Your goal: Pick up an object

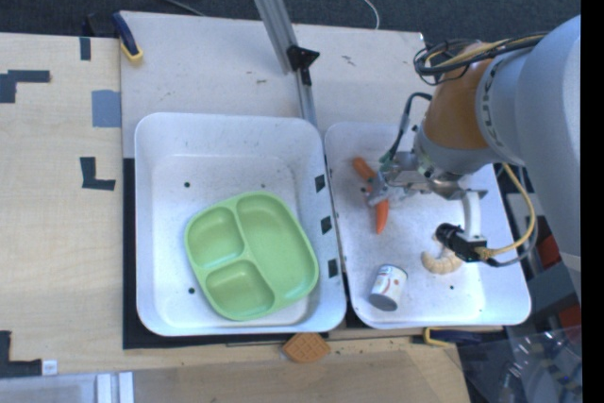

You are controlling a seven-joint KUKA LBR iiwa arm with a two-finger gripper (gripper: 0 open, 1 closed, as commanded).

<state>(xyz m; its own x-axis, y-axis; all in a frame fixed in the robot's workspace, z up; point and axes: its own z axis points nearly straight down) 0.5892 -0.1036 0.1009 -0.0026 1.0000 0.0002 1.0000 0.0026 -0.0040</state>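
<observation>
From the camera above, the arm (472,113) reaches in from the right over the right bin (491,302), and its end effector (379,192) sits low between two orange carrots — one short carrot (362,167) just up and left of it, a longer carrot (381,217) just below it with its long axis running nearly straight toward the near rim. Whether the end effector is released or clenched I cannot tell; the metal at the tip is too small and cluttered to read, and nothing is plainly gripped. The lower carrot looks the likelier target, since it lies right under the tip. Further off in the same bin lie a can (386,287) and a tan piece (440,262). The left bin (156,203) holds a green tray (250,255).
</observation>
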